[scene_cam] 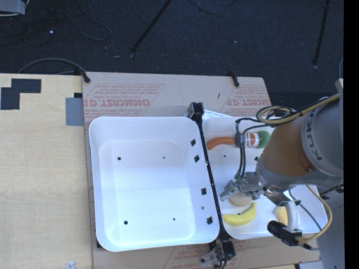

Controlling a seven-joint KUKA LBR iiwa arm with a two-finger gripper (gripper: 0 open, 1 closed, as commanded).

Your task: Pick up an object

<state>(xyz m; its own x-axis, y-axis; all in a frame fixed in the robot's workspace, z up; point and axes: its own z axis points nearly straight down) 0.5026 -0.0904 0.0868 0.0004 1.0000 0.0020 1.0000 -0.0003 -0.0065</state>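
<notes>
In the right bin (220,129), my gripper (239,190) hangs low below the grey arm with its orange band (283,150). A beige round object (240,200) lies right under it, partly hidden by it. A yellow banana (240,218) curves along the bin's front, just in front of the gripper. An orange carrot-like piece (220,142) lies at the bin's back left. Beside that, a small red, white and green can (256,139) is partly covered by cables. A yellow and white object (282,214) lies at the front right.
The left bin (146,181) stands beside the right one, with a black divider rail (203,172) between them. The arm's body covers most of the right bin's right half. Cardboard lies under both bins, and a wooden bench top lies to the left.
</notes>
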